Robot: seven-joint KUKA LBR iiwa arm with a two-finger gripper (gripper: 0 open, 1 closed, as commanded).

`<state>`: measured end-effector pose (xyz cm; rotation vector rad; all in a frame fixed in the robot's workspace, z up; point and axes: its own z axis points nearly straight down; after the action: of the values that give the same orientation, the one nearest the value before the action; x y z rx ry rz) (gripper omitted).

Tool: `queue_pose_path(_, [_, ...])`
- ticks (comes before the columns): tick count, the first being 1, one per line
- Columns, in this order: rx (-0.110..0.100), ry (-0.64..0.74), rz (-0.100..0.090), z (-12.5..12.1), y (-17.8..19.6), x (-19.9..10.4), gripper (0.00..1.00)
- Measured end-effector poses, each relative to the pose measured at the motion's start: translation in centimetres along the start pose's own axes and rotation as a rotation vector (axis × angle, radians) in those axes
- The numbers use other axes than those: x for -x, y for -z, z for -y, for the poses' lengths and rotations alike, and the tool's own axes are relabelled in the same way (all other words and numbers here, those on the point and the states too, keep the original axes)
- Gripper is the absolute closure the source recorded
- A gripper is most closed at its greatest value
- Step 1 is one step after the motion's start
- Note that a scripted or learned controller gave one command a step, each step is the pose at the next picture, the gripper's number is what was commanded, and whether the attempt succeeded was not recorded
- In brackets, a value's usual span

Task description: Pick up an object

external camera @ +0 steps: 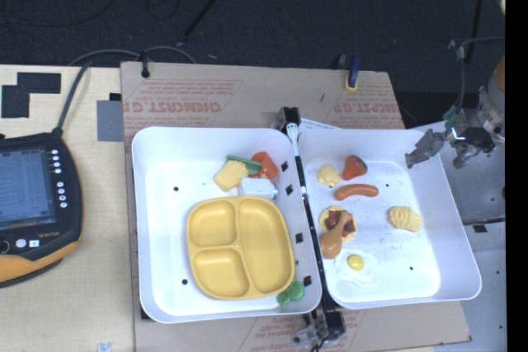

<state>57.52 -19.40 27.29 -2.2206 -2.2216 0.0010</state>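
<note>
My gripper (444,147) hangs over the right rim of the right bin (450,260), open, with nothing between its fingers (422,147). In that bin lie a red sausage (356,192), a red strawberry-like piece (355,166), a small pale yellow piece (328,175), a ridged yellow piece (404,218), a brown drumstick (332,241) beside a red and yellow piece (340,220), and a fried egg (356,264). The ridged yellow piece is the nearest to the gripper, below and left of it.
The left bin (157,177) holds a yellow divided plate (239,246), a yellow wedge (231,175), an orange carrot (262,163), a white block (258,187) and a green piece (290,293). A pendant with a screen (33,194) lies far left. A blue clip (352,75) stands behind the bins.
</note>
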Motion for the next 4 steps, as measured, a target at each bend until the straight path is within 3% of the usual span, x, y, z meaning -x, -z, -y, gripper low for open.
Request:
queue_pose_path(1, [0.011, 0.008, -0.002, 4.3, 11.6, -8.1, 0.00])
queue_pose_path(2, [0.005, 0.000, 0.001, 7.9, 17.0, -7.8, 0.00])
queue_pose_path(3, [0.004, -0.002, 0.002, 10.0, 22.0, -5.2, 0.00])
queue_pose_path(4, [0.004, 0.001, 0.001, 9.9, 26.7, -6.8, 0.00])
